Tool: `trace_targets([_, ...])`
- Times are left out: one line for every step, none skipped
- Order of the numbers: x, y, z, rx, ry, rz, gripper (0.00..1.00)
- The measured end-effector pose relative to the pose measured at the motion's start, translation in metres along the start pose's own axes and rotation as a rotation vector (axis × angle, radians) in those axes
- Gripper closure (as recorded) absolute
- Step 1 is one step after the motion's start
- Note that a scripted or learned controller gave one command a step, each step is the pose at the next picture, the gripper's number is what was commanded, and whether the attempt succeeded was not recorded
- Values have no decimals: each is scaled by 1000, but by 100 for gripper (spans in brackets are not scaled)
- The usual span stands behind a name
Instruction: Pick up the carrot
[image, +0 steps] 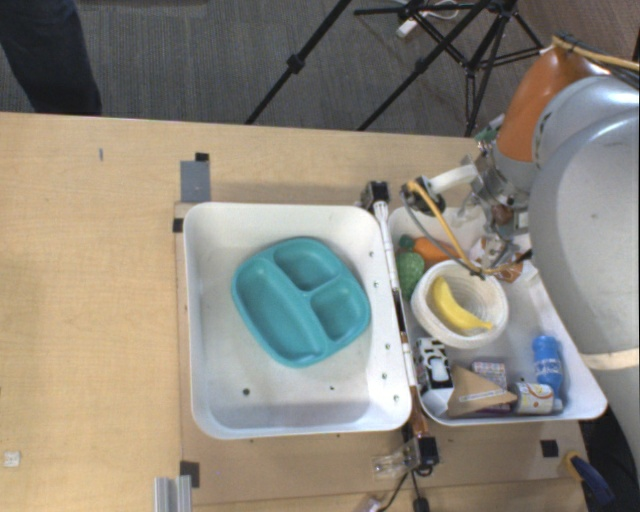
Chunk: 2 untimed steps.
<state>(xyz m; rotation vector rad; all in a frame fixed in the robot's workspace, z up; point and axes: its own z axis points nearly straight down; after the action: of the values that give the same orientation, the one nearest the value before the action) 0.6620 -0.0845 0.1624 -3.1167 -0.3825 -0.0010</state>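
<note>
One carrot (434, 249) in right bin (580, 400), lying crosswise, partly hidden by bowl (430, 305)

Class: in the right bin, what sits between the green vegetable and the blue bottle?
In the camera view, a white bowl holding a banana sits between the green vegetable and the blue bottle.

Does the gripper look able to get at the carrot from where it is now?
Probably yes, though it's tight. The gripper is right beside the carrot, whose top is exposed, but the white bowl and a green item crowd it.
</note>
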Motion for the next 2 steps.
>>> trace_targets([-25,40,-96,-3,5,39,0])
trace_targets([1,-2,3,0,-1,7,0])
